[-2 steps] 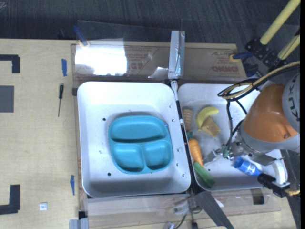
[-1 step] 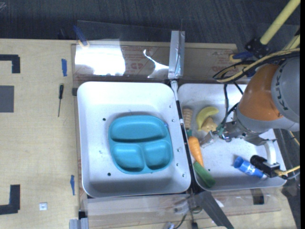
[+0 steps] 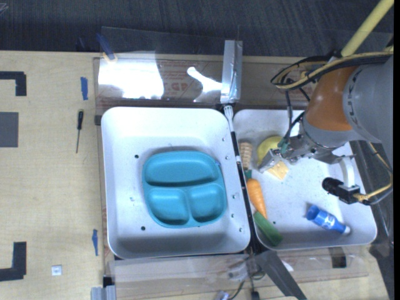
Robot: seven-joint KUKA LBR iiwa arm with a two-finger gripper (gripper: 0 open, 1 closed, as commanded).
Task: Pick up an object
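Over the right bin [image 3: 359, 227], pincer [image 3: 273, 162] beside yellow fruit [image 3: 267, 145], grip state unclear, carrot [image 3: 256, 197] nearby

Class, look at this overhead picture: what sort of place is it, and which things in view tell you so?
Probably a robotics lab bench set up for grasping trials: a robot arm with cables reaches over two white bins, one holding a blue divided tray, the other a toy carrot.

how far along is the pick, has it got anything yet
Done: the arm has reached into the right bin, and the gripper is low beside the yellow round object. In hand: nothing visibly lifted. Left: a secure grasp and lift; the toy carrot and blue tube lie on the bin floor.
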